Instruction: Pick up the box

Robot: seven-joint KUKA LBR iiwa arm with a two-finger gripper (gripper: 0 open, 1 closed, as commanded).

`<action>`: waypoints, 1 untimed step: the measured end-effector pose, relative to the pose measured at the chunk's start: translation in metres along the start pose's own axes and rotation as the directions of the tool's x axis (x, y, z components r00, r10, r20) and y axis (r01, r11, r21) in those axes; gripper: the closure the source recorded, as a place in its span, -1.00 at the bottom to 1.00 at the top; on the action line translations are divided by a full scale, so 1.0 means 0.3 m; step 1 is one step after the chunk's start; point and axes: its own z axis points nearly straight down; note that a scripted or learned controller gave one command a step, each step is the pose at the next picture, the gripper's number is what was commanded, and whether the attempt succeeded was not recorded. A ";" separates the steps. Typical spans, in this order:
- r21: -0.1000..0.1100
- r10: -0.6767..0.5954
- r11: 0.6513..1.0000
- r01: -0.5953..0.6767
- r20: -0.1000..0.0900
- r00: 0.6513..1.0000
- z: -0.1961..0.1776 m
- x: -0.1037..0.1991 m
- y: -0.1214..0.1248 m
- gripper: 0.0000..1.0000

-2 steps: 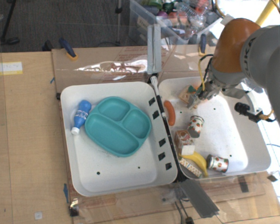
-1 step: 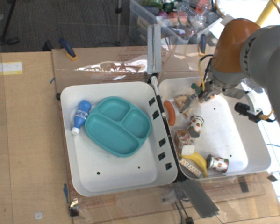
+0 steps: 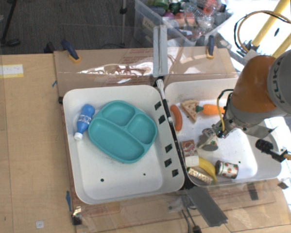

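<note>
A small red-brown box [image 3: 188,146] lies in the right bin [image 3: 249,154], close to the divider between the two bins. My gripper [image 3: 207,139] hangs low over the middle of that bin, just right of the box and a short way apart from it. A small greenish-grey thing [image 3: 212,146] sits right under the gripper tip. The grey arm with its orange band [image 3: 253,86] comes in from the right and hides part of the bin's back right.
The right bin also holds a sausage [image 3: 177,117], a pizza slice [image 3: 189,110], a carrot [image 3: 211,109], a white block [image 3: 192,161], a banana [image 3: 207,167], a can [image 3: 227,169] and a dark packet [image 3: 199,176]. The left bin [image 3: 115,181] holds a teal divided plate [image 3: 123,130] and a blue bottle [image 3: 84,120].
</note>
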 end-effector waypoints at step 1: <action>0.002 -0.040 0.999 0.040 0.002 0.999 0.001 -0.329 0.023 -1.00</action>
